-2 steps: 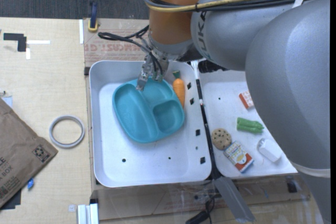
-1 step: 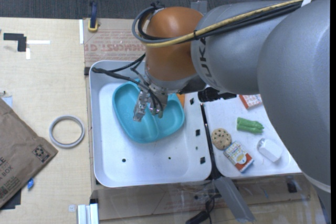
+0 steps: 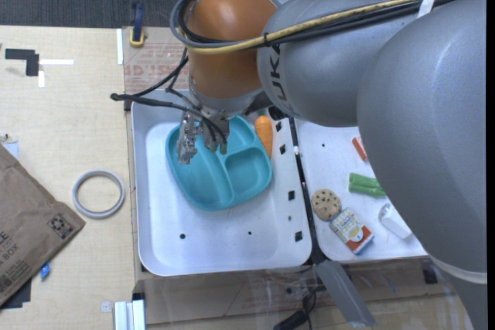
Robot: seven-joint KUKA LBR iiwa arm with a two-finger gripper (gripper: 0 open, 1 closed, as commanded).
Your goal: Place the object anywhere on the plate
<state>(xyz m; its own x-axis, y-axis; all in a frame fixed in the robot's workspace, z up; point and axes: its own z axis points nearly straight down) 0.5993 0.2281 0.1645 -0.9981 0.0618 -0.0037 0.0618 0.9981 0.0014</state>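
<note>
Camera view: the end effector (image 3: 203, 137) is hovering over the plate (image 3: 220, 170), its grip state I cannot tell, so any release is best kept inside the rim.

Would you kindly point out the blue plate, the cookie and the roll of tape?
blue plate (image 3: 246, 175): camera view, floor of its right-hand compartment.
cookie (image 3: 326, 204): camera view, middle of its top face.
roll of tape (image 3: 80, 185): camera view, left side of the ring.

teal plate (image 3: 232, 182), white bins (image 3: 224, 247), orange carrot (image 3: 264, 134), green piece (image 3: 365, 185) (cookie (image 3: 326, 204) tan, dark-speckled).
</note>
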